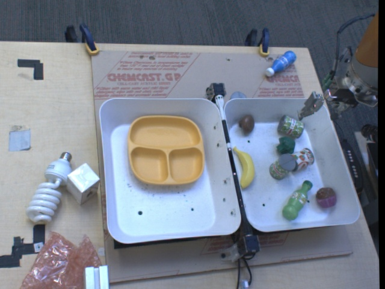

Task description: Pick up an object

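Grey jaws [311, 105], spread open and empty, sit at the right bin's [343, 161] upper rim just beside the green-labelled can [290, 126]; the approach step probably calls next for descent onto it.

Right bin [337, 161]: banana [245, 167], green bottle [296, 201], cans [290, 126], brown ball [246, 123], purple ball [326, 197].

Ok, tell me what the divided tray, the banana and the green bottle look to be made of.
Tray: likely matte moulded plastic; even yellow-orange colour, rounded compartment walls.
Banana: smooth, uniformly yellow, so perhaps a plastic toy, though it could be real.
Green bottle: glossy plastic by its highlights; glass can't be ruled out.
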Available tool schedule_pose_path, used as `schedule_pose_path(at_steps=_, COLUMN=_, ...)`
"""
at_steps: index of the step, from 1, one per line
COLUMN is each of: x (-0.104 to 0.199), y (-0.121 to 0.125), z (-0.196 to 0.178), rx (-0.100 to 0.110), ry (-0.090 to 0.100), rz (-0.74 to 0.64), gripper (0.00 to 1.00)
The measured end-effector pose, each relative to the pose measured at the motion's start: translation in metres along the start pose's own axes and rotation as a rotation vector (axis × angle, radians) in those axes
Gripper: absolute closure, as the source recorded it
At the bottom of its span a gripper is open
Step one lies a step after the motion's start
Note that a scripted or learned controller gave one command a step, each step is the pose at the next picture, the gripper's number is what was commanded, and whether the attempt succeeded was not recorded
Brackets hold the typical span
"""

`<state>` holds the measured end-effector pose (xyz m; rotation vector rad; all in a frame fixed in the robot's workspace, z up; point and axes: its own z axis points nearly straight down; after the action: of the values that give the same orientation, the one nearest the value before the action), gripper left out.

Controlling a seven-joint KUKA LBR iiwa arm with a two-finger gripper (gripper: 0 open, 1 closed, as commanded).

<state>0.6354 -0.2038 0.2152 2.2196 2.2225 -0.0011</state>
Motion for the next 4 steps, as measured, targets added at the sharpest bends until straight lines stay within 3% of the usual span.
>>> schedule_pose_path(at_steps=1, x=0.033, y=0.006, z=0.119, rx=0.000, ry=0.000, rz=-0.001, gripper=0.00)
schedule_pose_path(at_steps=2, x=0.033, y=0.006, z=0.109, rx=-0.002, ry=-0.001, rz=-0.003, gripper=1.00)
schedule_pose_path(at_steps=3, x=0.033, y=0.006, z=0.109, rx=-0.002, ry=-0.001, rz=-0.004, gripper=0.00)
schedule_pose_path(at_steps=4, x=0.029, y=0.024, z=0.122, rx=-0.003, ry=-0.001, rz=-0.002, gripper=0.00)
